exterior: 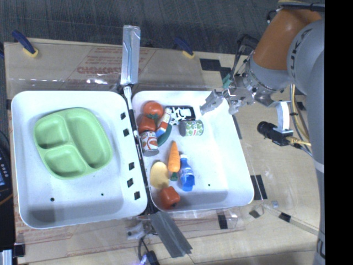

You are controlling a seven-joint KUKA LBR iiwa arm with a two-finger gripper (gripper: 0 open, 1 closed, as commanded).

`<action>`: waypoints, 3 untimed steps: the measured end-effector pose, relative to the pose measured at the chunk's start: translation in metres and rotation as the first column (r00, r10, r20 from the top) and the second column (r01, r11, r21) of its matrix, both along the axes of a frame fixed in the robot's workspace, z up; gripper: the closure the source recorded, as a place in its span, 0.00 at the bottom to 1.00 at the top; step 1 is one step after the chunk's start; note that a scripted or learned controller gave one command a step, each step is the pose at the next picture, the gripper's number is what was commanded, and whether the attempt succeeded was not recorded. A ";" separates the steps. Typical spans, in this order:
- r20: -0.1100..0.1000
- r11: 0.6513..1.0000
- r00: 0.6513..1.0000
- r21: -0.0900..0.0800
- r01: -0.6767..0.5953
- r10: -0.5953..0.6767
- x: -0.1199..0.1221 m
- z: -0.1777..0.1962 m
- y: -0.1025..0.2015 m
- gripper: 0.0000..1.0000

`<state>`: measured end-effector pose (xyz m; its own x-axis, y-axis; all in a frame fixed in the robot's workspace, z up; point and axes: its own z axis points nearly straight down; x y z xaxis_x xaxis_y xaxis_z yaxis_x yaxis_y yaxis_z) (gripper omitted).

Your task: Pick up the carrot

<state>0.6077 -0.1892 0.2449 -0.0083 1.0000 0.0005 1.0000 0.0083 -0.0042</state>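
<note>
Camera view: wooden bench (276, 164) bears two white bins (231, 164), claw (219, 102) spread wide above carrot (174, 156).

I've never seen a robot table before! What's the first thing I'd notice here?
Probably the big green plate with three sections, sitting alone in the left bin. Next, the colourful heap of toy food along the left side of the right bin, with the orange carrot in the middle beside a blue bottle. The robot's pincer hangs over that bin's upper right edge, away from the carrot.
</note>
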 end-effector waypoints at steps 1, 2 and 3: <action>0.004 0.985 0.985 -0.001 -0.173 0.173 -0.006 -0.142 0.015 0.00; 0.001 0.969 0.969 0.002 -0.247 0.247 -0.066 -0.154 0.035 0.00; 0.000 0.968 0.968 0.001 -0.252 0.252 -0.065 -0.144 0.034 1.00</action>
